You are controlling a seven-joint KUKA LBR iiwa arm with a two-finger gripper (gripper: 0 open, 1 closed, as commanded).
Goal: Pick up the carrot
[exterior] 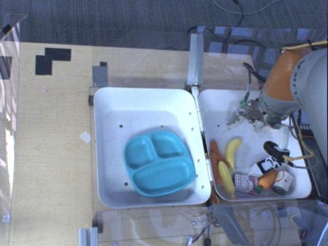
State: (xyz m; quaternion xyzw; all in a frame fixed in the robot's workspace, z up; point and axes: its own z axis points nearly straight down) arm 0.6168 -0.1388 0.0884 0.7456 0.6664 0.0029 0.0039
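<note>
The arm (300,81) is reaching in from 3 o'clock, its orange band (282,78) sitting above the wrist, and the claw (247,114) is hanging over the 12 o'clock part of the right bin (218,104); whether the claw is apart or together I cannot tell, since its metal parts are blurring against the white floor. The carrot (267,179) is lying in that bin's 5 o'clock corner, its orange body tilting with a green tip at its lower end, well apart from the claw and touching nothing of it. Just beside the carrot at 9 o'clock a small packet (243,182) is resting, and at 3 o'clock a grey round thing (283,183) is sitting. Two bananas (229,164) are lying along the bin's 9 o'clock side, next to a long reddish-orange piece (214,160) against the wall. The left bin (110,137) is carrying a blue divided plate (160,163) toward its 5 o'clock part. Both bins are sitting side by side on the bench (46,152).
</note>
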